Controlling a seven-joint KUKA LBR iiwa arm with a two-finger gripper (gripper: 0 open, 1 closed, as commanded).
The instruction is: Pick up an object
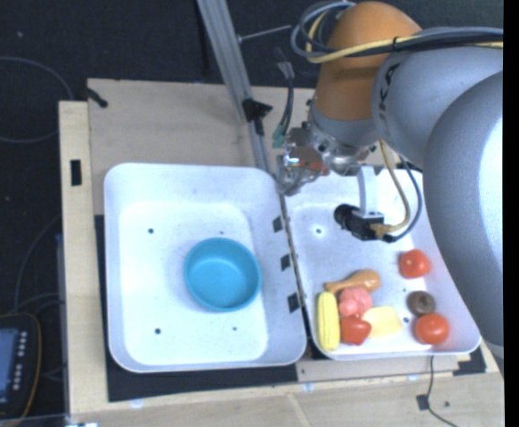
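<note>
My gripper (293, 174) hangs over the far end of the divider between the two bins, at the top left corner of the right bin (317, 221). Nothing shows under or in it. The toy foods lie apart from it at the near end of the right bin: a tan drumstick (355, 282), a pink piece (355, 302), a yellow corn cob (328, 320), a red piece (355, 331), a pale yellow block (385, 320), a brown ring (421, 303) and two red tomatoes (414, 263) (432, 328). A blue bowl (223, 274) sits in the left bin (143, 203).
A slanted metal rail (228, 52) runs from the top down to the bins' far edge beside the gripper. A black fitting on cables (357, 222) hangs over the right bin's middle. The grey arm (455, 149) covers the right bin's far right side.
</note>
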